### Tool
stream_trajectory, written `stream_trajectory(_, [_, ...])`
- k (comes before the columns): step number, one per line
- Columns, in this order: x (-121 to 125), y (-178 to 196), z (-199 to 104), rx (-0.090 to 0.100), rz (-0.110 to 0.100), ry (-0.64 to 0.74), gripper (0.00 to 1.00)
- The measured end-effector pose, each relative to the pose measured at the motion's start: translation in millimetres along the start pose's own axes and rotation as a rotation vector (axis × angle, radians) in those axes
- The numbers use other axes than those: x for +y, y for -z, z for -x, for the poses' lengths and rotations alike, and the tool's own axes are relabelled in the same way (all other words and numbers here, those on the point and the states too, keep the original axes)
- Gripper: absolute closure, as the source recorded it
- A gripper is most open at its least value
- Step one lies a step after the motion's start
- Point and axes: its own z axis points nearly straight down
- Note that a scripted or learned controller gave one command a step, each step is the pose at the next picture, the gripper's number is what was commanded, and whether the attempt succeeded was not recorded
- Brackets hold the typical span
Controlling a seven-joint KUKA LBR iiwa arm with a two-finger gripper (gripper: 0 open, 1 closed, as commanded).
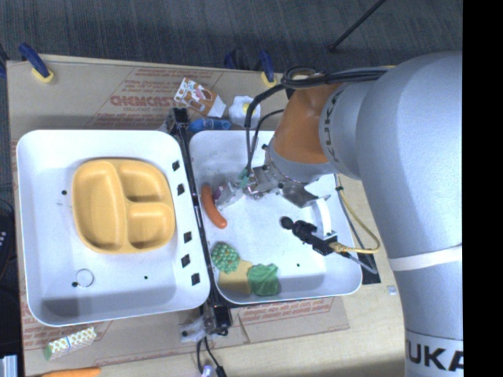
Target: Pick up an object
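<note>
My gripper (233, 190) is low in the right bin (346, 283), at its upper left part, with the grey arm and orange band reaching in from the right. An orange sausage (214, 207) lies just below and left of the gripper, close to the bin's left wall; whether they touch I cannot tell. Along the bin's near edge lie a green dotted round piece (224, 256), a yellow piece (239, 276) and a green leafy piece (266, 280).
The left bin (31, 289) holds a yellow divided plate (123, 204). Behind the bins lie a small printed box (192, 94), a blue item (209, 124) and a white item (240, 106). A wrapped packet (71, 342) lies at the bench's near left.
</note>
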Motion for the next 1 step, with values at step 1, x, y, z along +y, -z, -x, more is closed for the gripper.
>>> stream_trajectory(1, [56.3,-2.9,5.7,-0.001,0.001,-0.049,0.0])
